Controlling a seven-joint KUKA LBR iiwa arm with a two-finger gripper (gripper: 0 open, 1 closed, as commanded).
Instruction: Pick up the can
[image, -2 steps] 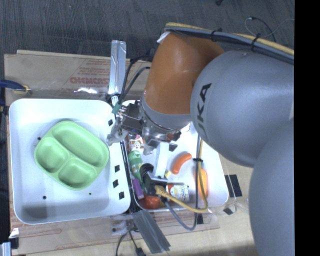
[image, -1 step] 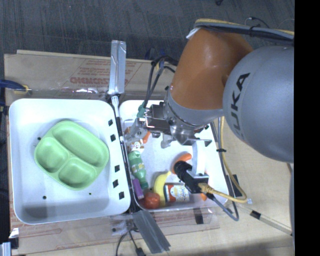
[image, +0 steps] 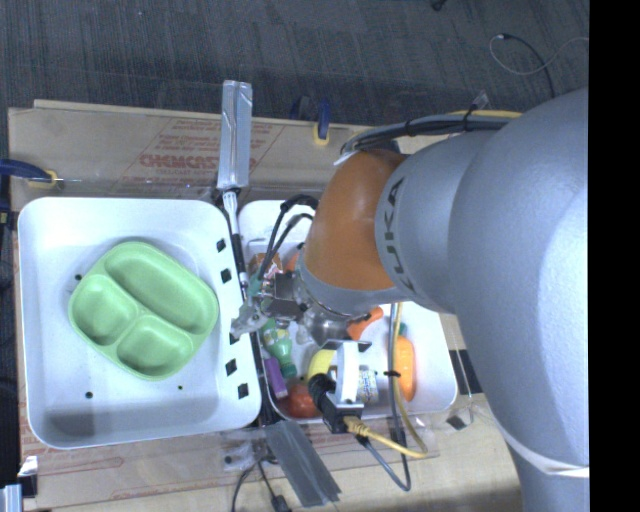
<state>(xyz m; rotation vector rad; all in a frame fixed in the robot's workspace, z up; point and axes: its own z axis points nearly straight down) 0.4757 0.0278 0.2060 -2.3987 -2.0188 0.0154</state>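
Near end of the right bin (image: 432, 392): a clutter of small things packed together, among them a red round thing (image: 300, 402), a yellow thing (image: 322, 360), a purple stick (image: 272, 374) and a green bottle (image: 280, 350). An orange carrot-shaped thing (image: 402, 362) lies toward the right wall.

My gripper (image: 268, 305) hangs low over the left side of this bin, just beside the wall shared with the left bin (image: 40, 230). My own arm (image: 380, 230) covers it from above, so I cannot tell whether it is apart, together or clamped on anything.

Can: not identified with certainty. A brownish thing (image: 263, 265) just beyond the gripper, at the bin's far left, may be it; too hidden to say. Most likely the can sits in the right bin under or beside my wrist.

Handling, as judgement: a can should be stiff, smooth-walled and slippery, light if empty and easily dented. Best hold is across the round side at mid-height, squarely, with moderate force. If it lies on its side it may roll; the crowding neighbours may get pinched along with it.

Farther left, a green divided plate (image: 145, 305) lies in the left bin, well apart from the work.
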